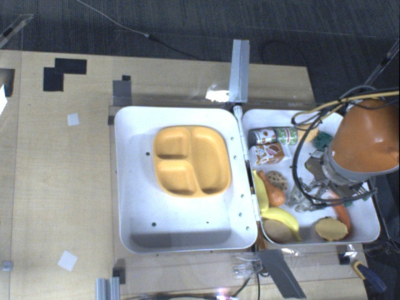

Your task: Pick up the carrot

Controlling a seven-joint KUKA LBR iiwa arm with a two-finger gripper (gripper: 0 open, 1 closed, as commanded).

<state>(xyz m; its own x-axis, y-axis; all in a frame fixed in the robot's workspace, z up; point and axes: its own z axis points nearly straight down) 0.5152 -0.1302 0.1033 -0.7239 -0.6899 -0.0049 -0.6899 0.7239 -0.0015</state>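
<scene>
Where the lower right of the frame meets the right bin's [375, 230] near wall, a potato [331, 229] and a second, browner potato [279, 230] lie beside a banana [281, 217]. Just beyond, the carrot [341, 212] lies tilted near the bin's right side, its upper end hidden under the gripper [315, 195]. Whether the fingers stand apart or together cannot be told; cables and the wrist hide them. Left of the gripper lies a sweet potato [273, 189] with a cookie [277, 180] touching it. Farther up rest a snack packet [267, 154] and a can [275, 135] on its side, with a teal object [323, 140] partly hidden by the arm [365, 139]. At frame centre, the left bin [134, 167] holds a yellow divided plate [190, 160].
</scene>
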